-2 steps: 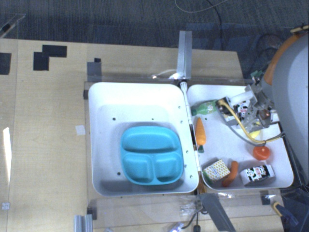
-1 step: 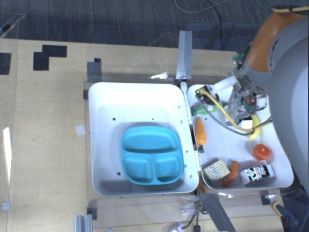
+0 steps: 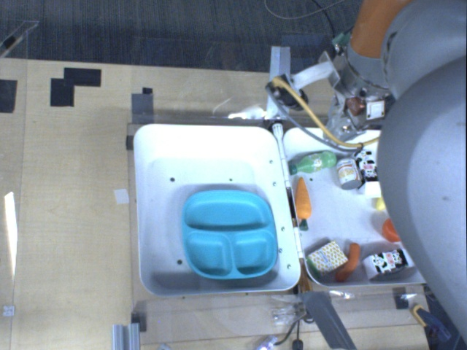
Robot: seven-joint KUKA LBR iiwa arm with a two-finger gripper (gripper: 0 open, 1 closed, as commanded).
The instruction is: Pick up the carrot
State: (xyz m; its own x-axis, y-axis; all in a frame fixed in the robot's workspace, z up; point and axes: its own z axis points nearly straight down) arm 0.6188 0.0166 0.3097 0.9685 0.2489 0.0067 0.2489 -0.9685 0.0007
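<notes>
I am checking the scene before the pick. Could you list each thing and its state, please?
carrot: lying flat in the right bin, by its left wall, not held.
green bottle: lying on its side.
small can: tilted.
blue tray: flat in the left bin, nothing in its compartments.
sausage: lying flat.
gripper: above the right bin's far end, fingers hidden.

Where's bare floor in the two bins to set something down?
Left bin: bare along its far wall and left side, bordering the blue tray. Right bin: one patch mid-floor, between the carrot, can and sausage. Crowded along its far end and near corner.
</notes>
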